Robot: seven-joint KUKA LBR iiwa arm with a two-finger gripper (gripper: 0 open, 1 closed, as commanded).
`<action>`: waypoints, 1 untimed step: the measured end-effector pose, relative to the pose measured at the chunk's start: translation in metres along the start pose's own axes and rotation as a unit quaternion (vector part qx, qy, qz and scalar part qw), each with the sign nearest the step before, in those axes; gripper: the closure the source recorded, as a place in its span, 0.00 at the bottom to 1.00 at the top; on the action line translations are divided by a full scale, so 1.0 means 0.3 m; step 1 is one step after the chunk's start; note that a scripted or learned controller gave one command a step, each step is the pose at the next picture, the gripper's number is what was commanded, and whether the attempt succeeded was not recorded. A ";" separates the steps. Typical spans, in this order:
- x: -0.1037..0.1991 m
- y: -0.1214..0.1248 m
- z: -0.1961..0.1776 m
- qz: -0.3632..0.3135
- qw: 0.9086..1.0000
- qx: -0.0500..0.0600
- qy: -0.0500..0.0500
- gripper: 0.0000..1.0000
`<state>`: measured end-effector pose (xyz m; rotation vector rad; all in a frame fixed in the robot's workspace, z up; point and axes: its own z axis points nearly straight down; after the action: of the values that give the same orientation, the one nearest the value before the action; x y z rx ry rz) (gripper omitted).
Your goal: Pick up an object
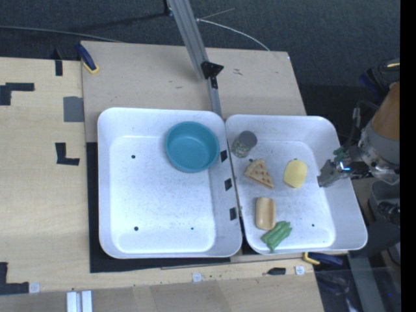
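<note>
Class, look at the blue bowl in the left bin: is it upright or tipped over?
Upright. The blue bowl shows its round open mouth and inner floor facing up, sitting in the left bin.

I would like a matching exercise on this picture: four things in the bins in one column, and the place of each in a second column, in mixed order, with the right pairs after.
Things:
1. blue bowl
2. grey can
3. yellow lemon
4. green pepper

Places:
A. near front edge of the right bin
B. far left corner of the right bin
C. far part of the left bin
D. right bin, nearest the gripper

Pairs: 1-C, 2-B, 3-D, 4-A
</note>
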<state>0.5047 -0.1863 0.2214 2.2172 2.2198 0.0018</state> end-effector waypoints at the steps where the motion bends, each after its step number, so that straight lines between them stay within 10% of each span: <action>1: -0.007 0.015 -0.143 0.000 1.000 0.000 0.000 1.00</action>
<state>0.5089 -0.1883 0.2642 2.2174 2.2211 0.0014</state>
